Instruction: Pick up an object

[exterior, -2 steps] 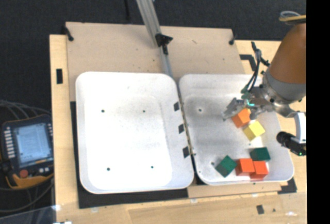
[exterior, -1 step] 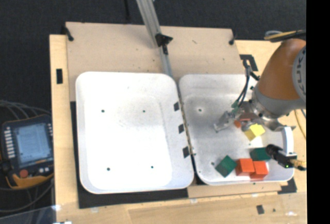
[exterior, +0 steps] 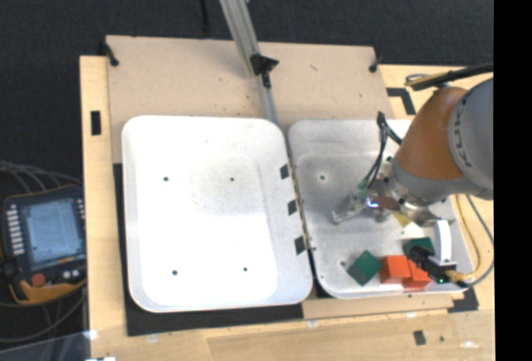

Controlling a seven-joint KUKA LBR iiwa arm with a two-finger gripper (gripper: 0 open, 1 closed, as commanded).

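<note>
The arm reaches in from the right over the right bin point(exterior: 332, 143), its orange band above the wrist. My gripper point(exterior: 349, 212) hangs low over the middle of that bin, fingers pointing left. A green block point(exterior: 362, 267) lies near the bin's front edge, just below the gripper. Right of it sits an orange block point(exterior: 399, 270), and a dark green object point(exterior: 420, 252) lies further right, partly under the arm. I see nothing between the fingers.
The left bin point(exterior: 208, 210) lies beside the right one, separated by a rim with dark clips. A metal pole point(exterior: 241, 18) slants up from the back edge. A teach pendant point(exterior: 46, 239) rests off the bench at far left.
</note>
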